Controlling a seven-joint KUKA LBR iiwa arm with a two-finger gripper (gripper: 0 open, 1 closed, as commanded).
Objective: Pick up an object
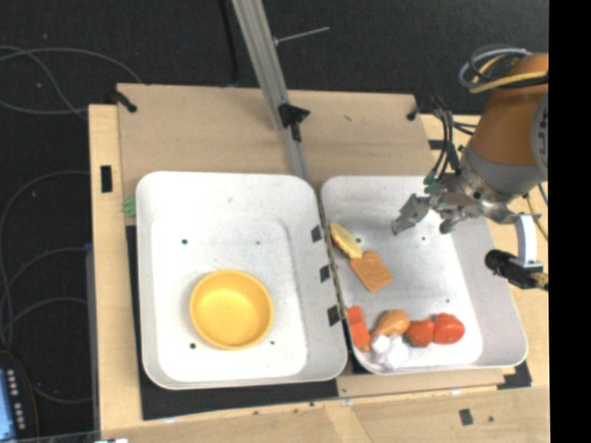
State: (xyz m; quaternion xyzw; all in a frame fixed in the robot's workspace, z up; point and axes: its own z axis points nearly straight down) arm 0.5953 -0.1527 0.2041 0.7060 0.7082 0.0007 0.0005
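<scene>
I count two bins: left bin point(166, 247) has one yellow bowl point(231, 308); right bin point(480, 275) has about seven food pieces point(371, 271). My gripper point(429, 218) hovers above, jaws spread, holding nothing.

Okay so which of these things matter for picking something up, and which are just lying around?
For the job: end effector; right bin items: yellow piece, tan block, orange carrot-like piece, bread-like piece, red tomato-like pieces, white lump.

Lying about: yellow bowl, left bin, metal pole.

gripper point(430, 217) spread above right bin point(480, 284), yellow bowl point(231, 308) left
</scene>
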